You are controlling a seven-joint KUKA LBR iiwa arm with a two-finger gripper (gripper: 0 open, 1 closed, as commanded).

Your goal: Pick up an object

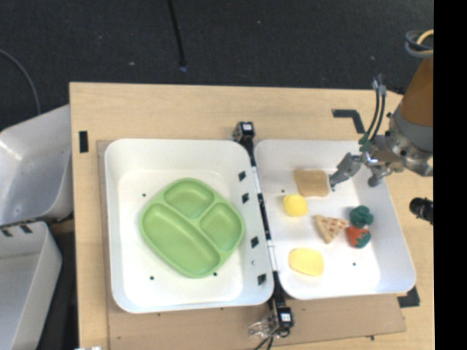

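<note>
The right bin [387, 268] holds several toy foods. A tan toast slice [312, 182] lies at its upper middle, with a small yellow round piece [295, 205] just below it. A pizza wedge [330, 228], a yellow lemon-like piece [306, 262], a green broccoli piece [360, 215] and a red strawberry [357, 236] lie further down. My gripper [359, 173] hangs over the bin's upper right, open with nothing between its fingers. Its left finger [341, 172] is just right of the toast.
The left bin [117, 195] holds a green divided plate [192, 226]. A black divider with clips [257, 217] runs between the bins. A white container [29, 166] stands off the bench at the left. Cables [376, 115] trail from the wrist.
</note>
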